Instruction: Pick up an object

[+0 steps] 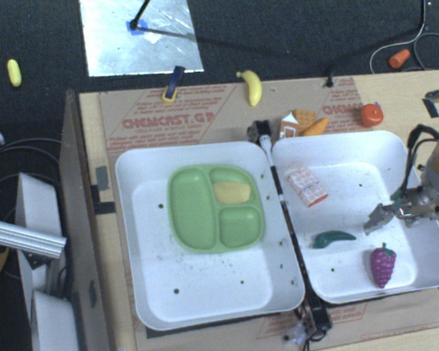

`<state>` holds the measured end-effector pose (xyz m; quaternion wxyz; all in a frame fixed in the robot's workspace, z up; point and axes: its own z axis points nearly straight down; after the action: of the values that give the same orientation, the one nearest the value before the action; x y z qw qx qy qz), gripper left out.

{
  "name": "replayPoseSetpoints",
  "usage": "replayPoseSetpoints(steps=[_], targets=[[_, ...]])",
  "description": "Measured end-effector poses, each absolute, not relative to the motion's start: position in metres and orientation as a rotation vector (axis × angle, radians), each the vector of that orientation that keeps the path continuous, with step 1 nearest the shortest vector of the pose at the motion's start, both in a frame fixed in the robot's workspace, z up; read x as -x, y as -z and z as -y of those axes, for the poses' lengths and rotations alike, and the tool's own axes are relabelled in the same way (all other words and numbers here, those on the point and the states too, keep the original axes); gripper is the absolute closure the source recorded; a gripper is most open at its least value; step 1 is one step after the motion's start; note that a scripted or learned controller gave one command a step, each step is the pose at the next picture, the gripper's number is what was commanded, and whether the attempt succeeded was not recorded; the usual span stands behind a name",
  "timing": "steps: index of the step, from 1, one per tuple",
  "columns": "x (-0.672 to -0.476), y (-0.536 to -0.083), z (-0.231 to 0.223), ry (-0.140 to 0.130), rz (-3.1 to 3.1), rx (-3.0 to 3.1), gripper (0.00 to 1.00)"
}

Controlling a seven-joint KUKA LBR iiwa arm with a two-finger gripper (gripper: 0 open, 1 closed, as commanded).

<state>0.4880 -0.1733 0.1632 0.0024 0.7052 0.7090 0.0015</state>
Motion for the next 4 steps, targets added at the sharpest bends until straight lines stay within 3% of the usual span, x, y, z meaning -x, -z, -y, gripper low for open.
replayPoseSetpoints(steps=[1,2,3,4], targets=[[-0.486,-0.138,0.179,0.001,-2.223,-2.221,0.0],[-0.488,-0.178,0.169,-0.004,-2.224,-2.213,0.0],[-0.485,-0.118,0.18,0.003,-2.223,-2.224,0.0],[-0.488,-0.154,0.159,-0.004,-2.225,-2.213,0.0]])
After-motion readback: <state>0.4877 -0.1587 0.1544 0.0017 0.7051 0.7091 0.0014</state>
